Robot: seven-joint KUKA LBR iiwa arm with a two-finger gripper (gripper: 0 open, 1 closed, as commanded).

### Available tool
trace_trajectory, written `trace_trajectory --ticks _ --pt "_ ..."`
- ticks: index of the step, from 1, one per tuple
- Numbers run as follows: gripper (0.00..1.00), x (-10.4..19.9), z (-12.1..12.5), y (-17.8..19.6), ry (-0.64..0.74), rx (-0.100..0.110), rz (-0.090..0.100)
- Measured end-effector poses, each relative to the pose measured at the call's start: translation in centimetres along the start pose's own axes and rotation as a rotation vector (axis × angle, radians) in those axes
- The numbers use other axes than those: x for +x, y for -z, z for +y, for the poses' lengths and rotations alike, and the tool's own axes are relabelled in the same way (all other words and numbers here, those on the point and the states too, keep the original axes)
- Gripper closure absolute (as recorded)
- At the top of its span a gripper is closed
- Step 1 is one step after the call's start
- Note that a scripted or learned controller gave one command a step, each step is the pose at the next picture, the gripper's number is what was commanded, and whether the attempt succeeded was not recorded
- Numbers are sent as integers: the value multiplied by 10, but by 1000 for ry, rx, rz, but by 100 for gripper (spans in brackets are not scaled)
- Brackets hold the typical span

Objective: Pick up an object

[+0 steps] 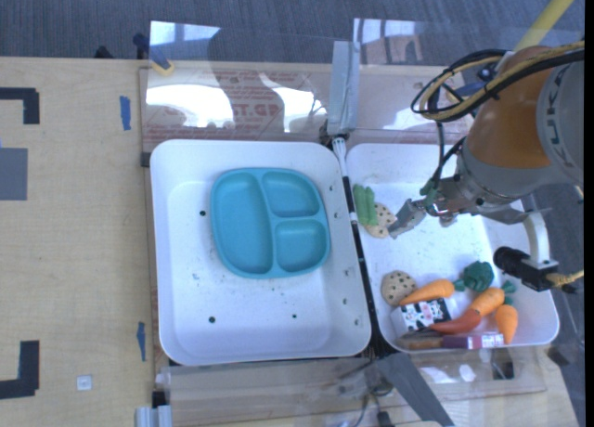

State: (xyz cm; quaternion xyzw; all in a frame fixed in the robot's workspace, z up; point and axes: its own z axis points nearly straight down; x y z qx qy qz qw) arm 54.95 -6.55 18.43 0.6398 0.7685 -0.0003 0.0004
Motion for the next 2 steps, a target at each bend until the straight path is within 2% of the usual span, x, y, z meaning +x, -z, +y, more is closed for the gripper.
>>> trace_trajectory --ticks 1,2 --pt "0 4 -34 13 205 1 2" --pt "0 -29 -73 -94 194 -10 -4"
